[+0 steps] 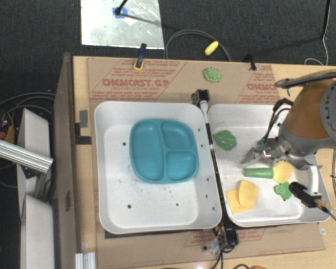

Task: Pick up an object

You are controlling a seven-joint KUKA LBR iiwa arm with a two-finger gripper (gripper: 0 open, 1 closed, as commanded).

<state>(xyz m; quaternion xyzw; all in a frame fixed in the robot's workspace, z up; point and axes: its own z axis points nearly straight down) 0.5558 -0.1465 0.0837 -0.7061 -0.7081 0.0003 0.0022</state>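
Over the right bin [235, 115], at the right of the frame, the arm [313, 114] comes in from the edge and bends down so that its tool [257, 154] sits low in the bin's middle. I cannot tell from here whether the tool is released or clenched; nothing shows plainly in its grip. Just below it lies a green stick [258, 172], flat and pointing left to right, with a yellow lump [283, 170] touching its right end. Lower still, near the bin's front wall, rests a yellow slab [242, 196], and to its right a small green piece [282, 190]. A green leafy piece [224, 139] lies apart at the bin's left side, close to the divide between the 2 bins. The left bin [109, 206] holds a teal plate [163, 151] with 3 compartments. On the desk [173, 80] behind the bins, at upper centre, sits a small green knobbly piece [212, 74].
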